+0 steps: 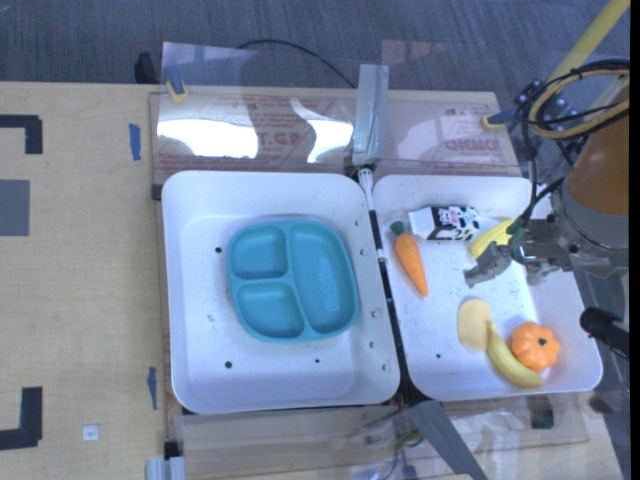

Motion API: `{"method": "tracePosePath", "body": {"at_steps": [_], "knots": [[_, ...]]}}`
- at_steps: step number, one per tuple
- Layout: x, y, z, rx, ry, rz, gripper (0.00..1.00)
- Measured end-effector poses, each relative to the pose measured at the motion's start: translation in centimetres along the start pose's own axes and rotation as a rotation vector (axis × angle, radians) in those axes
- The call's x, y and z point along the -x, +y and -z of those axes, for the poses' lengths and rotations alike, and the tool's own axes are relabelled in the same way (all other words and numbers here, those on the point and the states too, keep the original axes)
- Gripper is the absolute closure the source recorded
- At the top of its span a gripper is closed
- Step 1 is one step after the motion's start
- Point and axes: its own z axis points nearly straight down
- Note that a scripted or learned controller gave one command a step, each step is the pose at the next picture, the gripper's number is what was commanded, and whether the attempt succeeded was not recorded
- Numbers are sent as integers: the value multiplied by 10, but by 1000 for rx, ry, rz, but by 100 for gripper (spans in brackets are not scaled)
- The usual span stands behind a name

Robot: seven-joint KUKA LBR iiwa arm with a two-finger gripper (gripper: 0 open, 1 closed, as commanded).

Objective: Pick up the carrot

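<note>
The orange carrot (pixel 411 260) with its green top lies in the right bin (pixel 440 368), near that bin's left wall, pointing toward the front. My gripper (pixel 484 267) hangs over the right bin about a carrot's length to the right of the carrot, apart from it. The orange-banded wrist reaches in from the right. I see nothing held in the gripper.
A blue divided plate (pixel 293 280) sits in the left bin (pixel 190 268). The right bin also holds a black-and-white carton (pixel 450 220), a yellow piece (pixel 492 236) partly under the gripper, a pale yellow item (pixel 474 323), a banana (pixel 508 364) and an orange pumpkin (pixel 535 347).
</note>
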Motion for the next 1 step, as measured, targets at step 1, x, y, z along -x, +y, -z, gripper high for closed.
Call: {"method": "tracePosePath", "body": {"at_steps": [1], "knots": [[13, -21, -97, -4, 0, 209, 0]]}}
